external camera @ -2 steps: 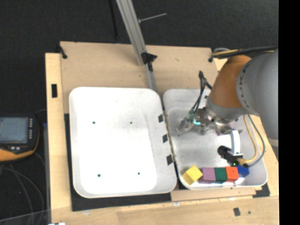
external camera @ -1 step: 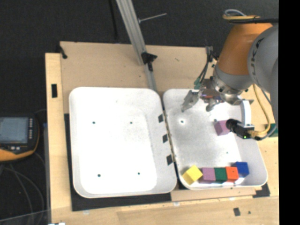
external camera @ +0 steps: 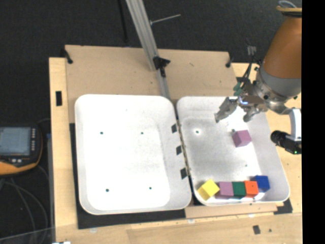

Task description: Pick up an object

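Note:
My gripper [external camera: 234, 116] hangs over the far part of the right bin [external camera: 203, 151], fingers spread open with nothing between them. A purple block [external camera: 241, 137] lies on the bin floor just below and slightly right of the fingertips, apart from them. Along the bin's near edge sits a row of blocks: yellow [external camera: 208, 189], purple [external camera: 225, 189], green [external camera: 239, 189], orange [external camera: 251, 187] and blue [external camera: 262, 182].
The left bin [external camera: 127, 151] lies beside the right one, joined by black clips [external camera: 179, 150]. A slanted metal rail [external camera: 144, 29] runs from the top down to the bins' far edge. A black fitting [external camera: 284, 140] sticks out at the right bin's right side.

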